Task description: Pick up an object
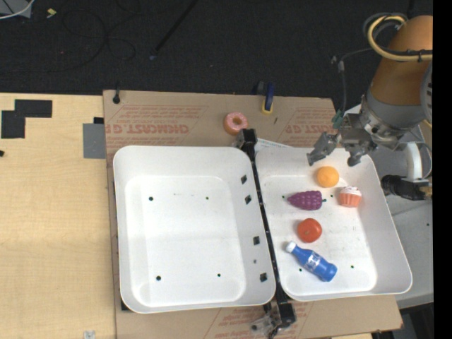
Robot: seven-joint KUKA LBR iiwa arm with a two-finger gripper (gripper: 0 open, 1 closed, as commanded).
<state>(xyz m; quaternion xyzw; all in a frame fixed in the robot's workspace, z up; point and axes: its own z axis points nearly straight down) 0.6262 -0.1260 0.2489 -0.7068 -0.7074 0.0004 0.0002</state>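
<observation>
The gripper hangs over the far end of the right bin, its two dark fingers spread wide apart with nothing between them, pointing down toward the bin floor. Nearest to it, just below and slightly toward the near side, lies an orange, a small round ball that looks like a light plastic toy; its smooth curved skin would likely slip out of a loose pinch, so the fingers should probably close across its widest part. Just beside the orange sits a cupcake, pink-based with a pale top, near the orange and close enough to crowd one finger on that side. A bunch of purple grapes lies toward the middle of the bin, bumpy and probably easier to grip across its short width. Below it rests a red tomato, round and likely as slippery as the orange. Nearest the front edge, a blue bottle with a white cap lies on its side at a slant; it seems stiff and light, best taken across the body. The left bin sits alongside, and a pink doughnut rests on the cardboard beyond both bins.
</observation>
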